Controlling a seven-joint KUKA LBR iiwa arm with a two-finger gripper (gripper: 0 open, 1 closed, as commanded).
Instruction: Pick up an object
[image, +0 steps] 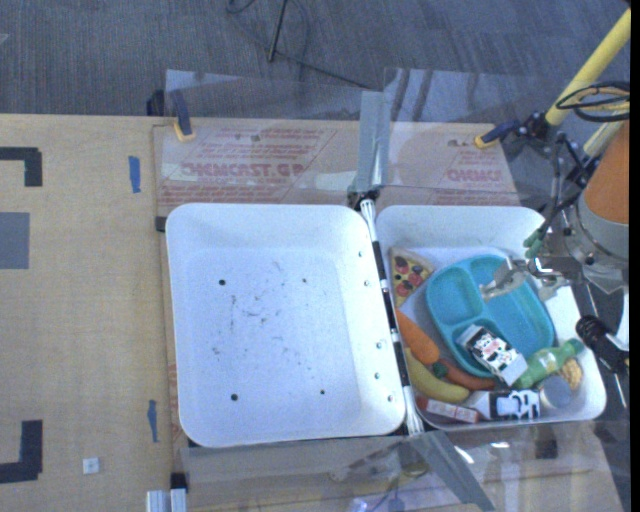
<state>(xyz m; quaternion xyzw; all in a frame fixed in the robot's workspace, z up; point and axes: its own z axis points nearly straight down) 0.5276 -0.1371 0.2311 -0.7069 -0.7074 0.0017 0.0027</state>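
Observation:
The right bin (452, 216) holds a blue divided plate (468, 300), tilted among other toys. A pizza slice (408, 272) lies at its upper left. A carrot (421, 340) and a banana (440, 383) lie along its left and lower sides. A cow-patterned block (493, 352) rests on the plate's lower part. A green bottle (550, 362) and a corn cob (572, 374) sit at the lower right, and a black-and-white packet (517, 405) lies by the front wall. My gripper (505, 283) hangs over the plate's upper right corner, close to its rim.
The left bin (200, 230) stands beside the right one, sharing the middle divider (385, 310). Cardboard (260, 165) lies behind both bins. Cables and a yellow pole (600, 60) crowd the upper right near the arm (605, 200).

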